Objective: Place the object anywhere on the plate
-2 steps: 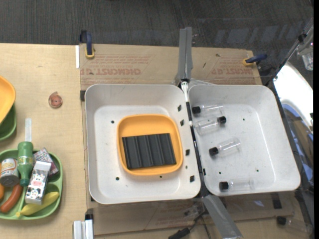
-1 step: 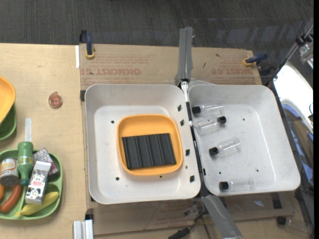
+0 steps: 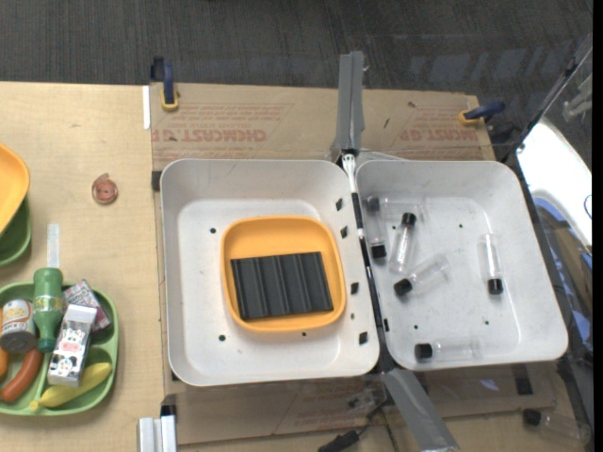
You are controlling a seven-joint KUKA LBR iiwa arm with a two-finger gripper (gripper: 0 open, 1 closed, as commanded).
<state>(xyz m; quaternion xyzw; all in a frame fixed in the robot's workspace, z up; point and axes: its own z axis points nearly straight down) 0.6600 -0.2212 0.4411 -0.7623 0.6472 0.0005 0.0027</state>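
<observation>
An orange plate (image 3: 283, 231) lies in the middle of the left white bin (image 3: 188, 281). A dark grey ribbed rectangular object (image 3: 283, 285) rests flat on the plate, toward its near side. The right white bin (image 3: 532, 299) holds several clear vials with black caps, scattered flat: one (image 3: 405, 236) near the top left, one (image 3: 421, 277) in the middle, one (image 3: 491, 264) at the right, and one (image 3: 448, 350) at the near edge.
A green tray (image 3: 104, 365) of toy food and a bottle stands on the wooden table at the lower left. An orange bowl (image 3: 9, 191) is at the left edge, with a small pink disc (image 3: 105, 190) near it. A grey metal bar (image 3: 350, 102) rises between the bins at the back.
</observation>
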